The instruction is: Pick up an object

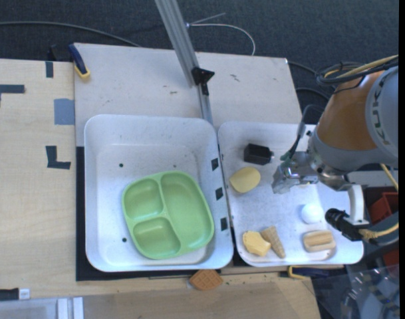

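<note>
The right bin (269, 205) holds several small items: a black block (257, 153) near the back, a yellow lemon-like piece (245, 179), a white ball (311, 212), a yellow chunk (256, 243), a tan cone (274, 240) and a tan bread-like roll (318, 240). My gripper (286, 177) hangs over the right bin, just right of the lemon-like piece and left of the white ball. Nothing shows between its metal fingers. The grey arm with its orange band (348, 121) comes in from the right.
The left bin (99, 178) holds a green three-compartment tray (167, 212). A slanted metal pole (179, 35) with a black clamp (202, 76) rises behind the bins. A tan waffle-like piece (205, 280) lies on the bench in front of the bins. Cables run at the right.
</note>
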Robot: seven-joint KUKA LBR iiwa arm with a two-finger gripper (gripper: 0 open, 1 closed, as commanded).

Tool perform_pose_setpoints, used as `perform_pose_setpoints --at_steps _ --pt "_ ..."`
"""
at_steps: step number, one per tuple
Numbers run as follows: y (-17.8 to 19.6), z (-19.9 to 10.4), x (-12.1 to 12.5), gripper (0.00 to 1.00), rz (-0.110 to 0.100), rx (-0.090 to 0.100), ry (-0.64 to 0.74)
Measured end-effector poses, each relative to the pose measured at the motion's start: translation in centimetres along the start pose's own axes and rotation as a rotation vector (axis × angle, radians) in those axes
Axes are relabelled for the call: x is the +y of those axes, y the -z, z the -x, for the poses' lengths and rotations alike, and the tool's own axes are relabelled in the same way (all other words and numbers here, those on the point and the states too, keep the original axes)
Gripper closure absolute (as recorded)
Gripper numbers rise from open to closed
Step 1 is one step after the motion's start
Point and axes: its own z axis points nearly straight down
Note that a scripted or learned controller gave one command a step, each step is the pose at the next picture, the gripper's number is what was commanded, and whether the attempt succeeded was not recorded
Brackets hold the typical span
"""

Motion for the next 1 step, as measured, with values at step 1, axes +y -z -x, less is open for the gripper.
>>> perform_pose_setpoints --at_steps 1 --pt "4.36 0.54 0.12 1.0 0.0 -0.001 -0.001"
